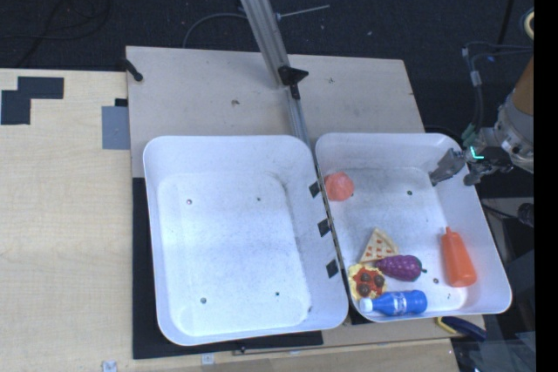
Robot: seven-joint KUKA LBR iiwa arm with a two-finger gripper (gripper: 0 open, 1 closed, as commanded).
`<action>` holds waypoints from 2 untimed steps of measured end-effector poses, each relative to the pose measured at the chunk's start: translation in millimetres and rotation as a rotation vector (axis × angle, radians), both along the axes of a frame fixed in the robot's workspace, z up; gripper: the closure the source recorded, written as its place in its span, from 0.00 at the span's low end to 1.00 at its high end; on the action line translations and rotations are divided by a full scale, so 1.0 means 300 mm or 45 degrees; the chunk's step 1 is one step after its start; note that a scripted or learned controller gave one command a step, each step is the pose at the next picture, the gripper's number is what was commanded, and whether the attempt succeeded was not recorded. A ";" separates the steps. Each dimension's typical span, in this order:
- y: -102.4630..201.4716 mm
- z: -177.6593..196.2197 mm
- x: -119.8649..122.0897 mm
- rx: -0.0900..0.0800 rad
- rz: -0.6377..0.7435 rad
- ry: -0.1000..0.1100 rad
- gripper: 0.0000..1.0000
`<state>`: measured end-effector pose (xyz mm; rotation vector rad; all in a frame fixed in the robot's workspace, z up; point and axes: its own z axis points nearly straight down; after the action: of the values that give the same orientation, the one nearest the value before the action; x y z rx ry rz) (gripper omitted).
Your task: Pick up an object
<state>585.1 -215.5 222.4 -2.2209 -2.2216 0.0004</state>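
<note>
Blue bottle (398,303) lies at right bin's (410,148) front wall, beside purple grape bunch (400,267), waffle wedge (377,246), orange bottle (457,258). Pink ball (339,186) near divider. Gripper (457,168) over right rim, fingers spread, holding nothing.

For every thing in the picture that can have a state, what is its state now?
gripper: over the right bin's far right rim, holding nothing
orange bottle: lying down
blue bottle: lying on its side
purple toy: lying beside the waffle wedge
pink ball: resting against the bin's left wall
</note>
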 end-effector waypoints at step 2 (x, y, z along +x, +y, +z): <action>0.017 -0.171 0.028 0.002 0.002 0.005 0.00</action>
<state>593.6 -210.3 171.1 -2.2166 -2.2204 0.0035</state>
